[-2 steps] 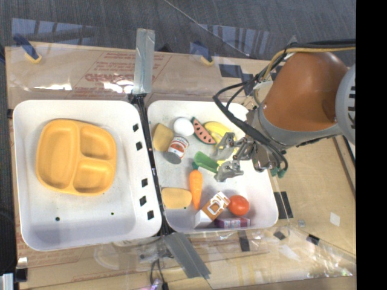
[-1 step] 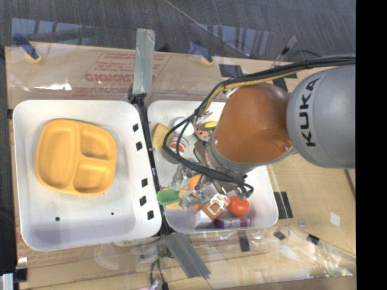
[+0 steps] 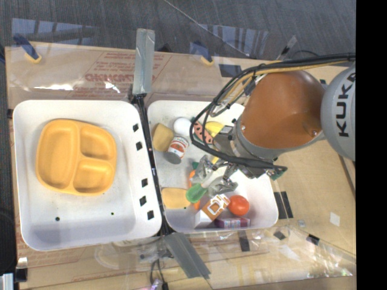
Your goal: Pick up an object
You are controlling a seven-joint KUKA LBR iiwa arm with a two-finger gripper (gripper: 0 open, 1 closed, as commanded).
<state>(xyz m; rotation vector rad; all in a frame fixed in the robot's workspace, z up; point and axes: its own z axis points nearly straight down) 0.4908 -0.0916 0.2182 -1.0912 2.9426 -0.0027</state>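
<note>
We have the hand (image 3: 213,175) low in the right bin (image 3: 266,193), down among the clutter, and its metal fingers sit in a tangle of small things, so we cannot tell how far apart they are or whether anything is caught between them. Just at its near-left side we see a green piece (image 3: 195,193), touching or very close to the hand. Nearer still lie an orange-and-white carton (image 3: 215,207), a red tomato-like ball (image 3: 239,205) just right of it, and a purple box (image 3: 231,223) against the bin's near wall. A pale yellow block (image 3: 174,197) rests at the near-left corner. Farther back we spot a small can with a red label (image 3: 176,149), tilted on its side, a tan block (image 3: 161,136) to its left and a white ball (image 3: 182,125) just beyond it. The arm (image 3: 283,110) comes in from the right, its orange band broad above the wrist, cables looping over it, pointing down into the bin. In the left bin (image 3: 72,219) we see a yellow divided tray (image 3: 75,156), lying flat, well apart from the hand.
</note>
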